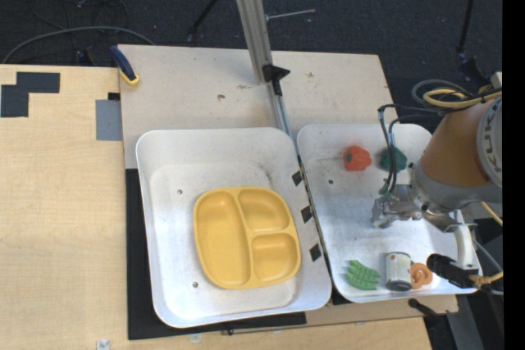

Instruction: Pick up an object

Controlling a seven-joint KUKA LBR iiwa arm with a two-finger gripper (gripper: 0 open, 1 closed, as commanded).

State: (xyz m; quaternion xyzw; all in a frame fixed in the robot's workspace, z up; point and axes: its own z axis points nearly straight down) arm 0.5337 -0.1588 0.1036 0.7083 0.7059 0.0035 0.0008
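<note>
On the bench (328, 78) two shallow white bins sit side by side. The left bin (164, 176) carries a yellow plastic divided tray (244, 237) with three compartments, lying flat near the bin's middle. The right bin (344, 258) holds the loose things: a small red-orange round object (356, 159) towards its far side, a dark green piece (392, 159) just beside it to the right, a bright green ridged piece (362, 275) near the front edge, a grey and white cylinder-like object (398, 270) just right of that, and an orange ring-shaped piece (420, 275) touching or nearly touching the cylinder.

The grey arm with its orange band (459, 152) reaches in from the right, and its hand (390, 211) is low over the right bin's middle, between the red-orange object and the front group, apart from all of them. Nothing shows between its fingers; whether they stand wide or narrow cannot be told from this angle.
</note>
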